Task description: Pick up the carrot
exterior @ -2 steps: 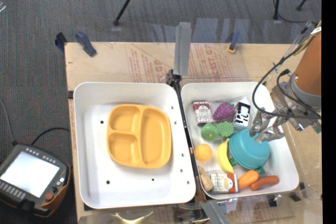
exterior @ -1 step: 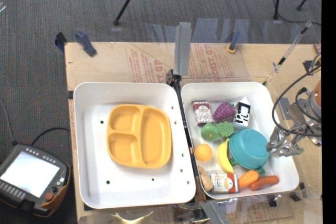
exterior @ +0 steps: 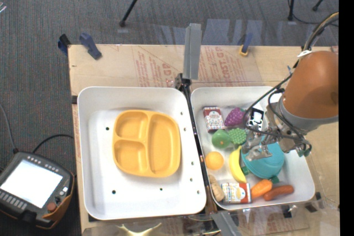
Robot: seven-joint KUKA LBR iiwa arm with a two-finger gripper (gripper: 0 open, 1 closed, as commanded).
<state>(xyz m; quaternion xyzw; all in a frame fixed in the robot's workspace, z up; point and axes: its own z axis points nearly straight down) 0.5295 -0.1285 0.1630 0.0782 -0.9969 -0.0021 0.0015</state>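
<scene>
The carrot [exterior: 261,189] is a short orange piece lying at the front of the right bin [exterior: 306,174], between a small carton [exterior: 236,192] and a red-orange sausage [exterior: 280,192]. My gripper [exterior: 260,142] hangs over the middle of the right bin, just above a teal bowl [exterior: 264,162] and well behind the carrot. The orange band of the arm [exterior: 311,91] hides the bin's right rear part.
The right bin also holds a banana [exterior: 237,166], an orange [exterior: 214,161], a green pepper [exterior: 222,139], purple grapes [exterior: 235,117], a dark red packet [exterior: 213,119] and a small brown piece [exterior: 215,188]. A yellow divided plate [exterior: 147,142] lies in the left bin [exterior: 94,174].
</scene>
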